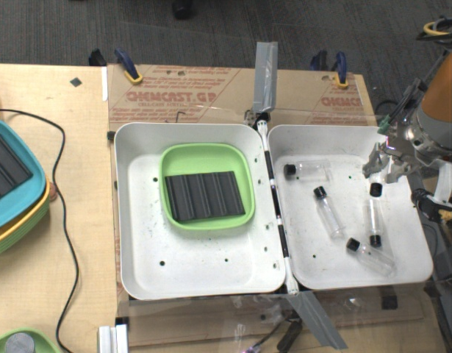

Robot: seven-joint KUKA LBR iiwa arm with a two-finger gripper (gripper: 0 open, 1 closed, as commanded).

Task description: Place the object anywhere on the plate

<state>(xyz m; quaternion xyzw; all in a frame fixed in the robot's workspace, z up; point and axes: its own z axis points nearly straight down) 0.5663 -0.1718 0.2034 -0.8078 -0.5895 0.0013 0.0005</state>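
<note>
A: Vials (328,210), clear with black caps, lie scattered in the right bin (306,267); we count about five, all on the bin floor.

B: And the plate (206,157)? We see it green, sitting in the left bin (137,256), with a dark ribbed insert (205,195) on it and no vial.

A: So nothing is delivered yet. We judge the task barely begun: a grasp, a carry across the divider and a release all remain.

B: The gripper (387,166) hangs over the right bin's far right side, near the vial (374,213) standing closest to it.

A: We cannot tell how it is set; the view shows no vial gripped by it.
</note>
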